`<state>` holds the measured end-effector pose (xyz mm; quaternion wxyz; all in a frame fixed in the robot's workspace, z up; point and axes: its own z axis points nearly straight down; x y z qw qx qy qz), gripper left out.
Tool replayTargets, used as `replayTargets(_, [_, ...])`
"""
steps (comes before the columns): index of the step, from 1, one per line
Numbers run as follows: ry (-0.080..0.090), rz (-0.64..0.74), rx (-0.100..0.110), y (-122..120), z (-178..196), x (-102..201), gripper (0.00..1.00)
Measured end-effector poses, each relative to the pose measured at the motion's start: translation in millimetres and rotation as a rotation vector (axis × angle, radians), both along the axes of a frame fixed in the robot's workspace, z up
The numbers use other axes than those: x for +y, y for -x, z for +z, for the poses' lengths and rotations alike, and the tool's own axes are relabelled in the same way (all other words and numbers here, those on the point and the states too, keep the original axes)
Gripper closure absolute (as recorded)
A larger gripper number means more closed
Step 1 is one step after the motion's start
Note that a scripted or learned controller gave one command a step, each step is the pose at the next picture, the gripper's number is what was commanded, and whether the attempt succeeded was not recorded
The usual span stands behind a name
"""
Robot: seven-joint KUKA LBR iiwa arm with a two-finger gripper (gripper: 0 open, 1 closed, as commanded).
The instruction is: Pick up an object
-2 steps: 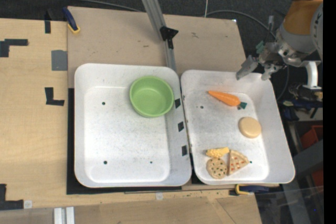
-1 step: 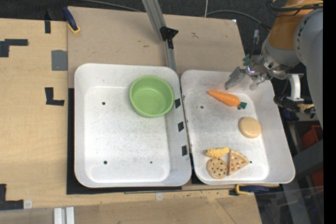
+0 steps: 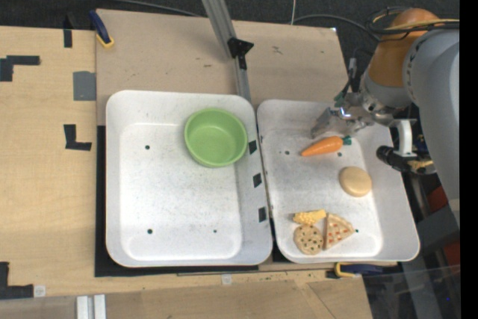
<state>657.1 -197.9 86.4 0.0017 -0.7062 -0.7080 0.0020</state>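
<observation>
Broadly, the tabletop (image 3: 45,160) carries two shallow white bins side by side: the left bin (image 3: 149,220) holds a green bowl (image 3: 216,137) toward its far right corner, and the right bin (image 3: 388,228) holds the small food pieces. The arm (image 3: 418,63) reaches in from the right, and its gripper (image 3: 337,118) sits low over the far part of the right bin, just beside the leafy end of the toy carrot (image 3: 323,147). Whether its fingers are apart or together cannot be told. The step in hand looks like the approach, the carrot being the likely target and not visibly gripped. Next would be a small shift nearer to centre over the carrot. Nearer lie a tan round piece (image 3: 355,181), a corn cob (image 3: 309,217), a pizza slice (image 3: 337,229) and a cookie (image 3: 308,239).
</observation>
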Motion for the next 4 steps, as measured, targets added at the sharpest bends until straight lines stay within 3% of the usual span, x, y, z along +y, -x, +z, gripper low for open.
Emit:
replayTargets(1, [0.001,0.002,-0.002,-0.7,11.9,0.5,1.0])
replayTargets(3, [0.001,-0.001,-0.01,-13.5,119.5,-1.0,1.0])
replayTargets(4, [-0.002,0.003,-0.006,-1.2,132.9,49.3,1.0])
